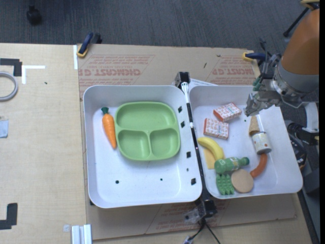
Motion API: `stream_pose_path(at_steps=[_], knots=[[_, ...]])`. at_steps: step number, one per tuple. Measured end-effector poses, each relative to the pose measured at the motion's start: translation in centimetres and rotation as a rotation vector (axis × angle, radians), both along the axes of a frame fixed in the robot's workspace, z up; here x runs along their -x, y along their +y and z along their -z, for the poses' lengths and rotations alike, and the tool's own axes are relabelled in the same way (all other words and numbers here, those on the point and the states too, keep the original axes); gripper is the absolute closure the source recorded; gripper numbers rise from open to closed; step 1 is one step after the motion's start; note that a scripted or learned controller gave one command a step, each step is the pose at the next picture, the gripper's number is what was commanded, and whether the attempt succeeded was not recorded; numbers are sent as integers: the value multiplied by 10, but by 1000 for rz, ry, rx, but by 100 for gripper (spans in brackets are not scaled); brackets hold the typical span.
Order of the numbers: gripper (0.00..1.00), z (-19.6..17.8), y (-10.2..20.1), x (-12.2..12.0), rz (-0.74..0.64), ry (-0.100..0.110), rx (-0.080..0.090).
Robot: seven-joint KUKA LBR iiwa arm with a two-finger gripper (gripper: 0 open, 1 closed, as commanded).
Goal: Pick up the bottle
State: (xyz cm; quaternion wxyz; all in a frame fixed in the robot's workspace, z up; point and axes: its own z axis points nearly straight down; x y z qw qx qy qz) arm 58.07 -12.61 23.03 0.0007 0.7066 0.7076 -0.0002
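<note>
The gripper [252, 107] was seen hanging low over the far part of the right bin [284, 184], at the end of the grey wrist under the orange band. How it was set could not be told: the tip was dark, small and blurred against the white floor. Nothing was seen held in it. Just beside it, on the near side, a small cream tube [259, 136] with a white cap was lying on the floor; whether it was being touched could not be told.

Left of the gripper, two printed boxes [221, 121] were lying close together. Nearer the camera a banana [212, 148] was lying, and past it the bottle [231, 163]. The bottle was found on its side, green with a yellow label, cap toward the tube, well apart from the gripper and toward the bin's near edge. It was crowded: green corn [224, 183] and a tan disc [242, 181] were pressed against its near side, the banana against its far end, a sausage [258, 166] just beyond the cap.

The bottle was judged light, stiff and smooth, likely to roll or slip. A hold across the body at the label was judged best.
</note>
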Motion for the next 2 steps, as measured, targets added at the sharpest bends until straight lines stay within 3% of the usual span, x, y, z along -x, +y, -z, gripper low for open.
stream_pose_path(at_steps=[1,2], knots=[[100,-5,85,71,3,2,-1],[100,-35,151,103,-20,1,-1]])
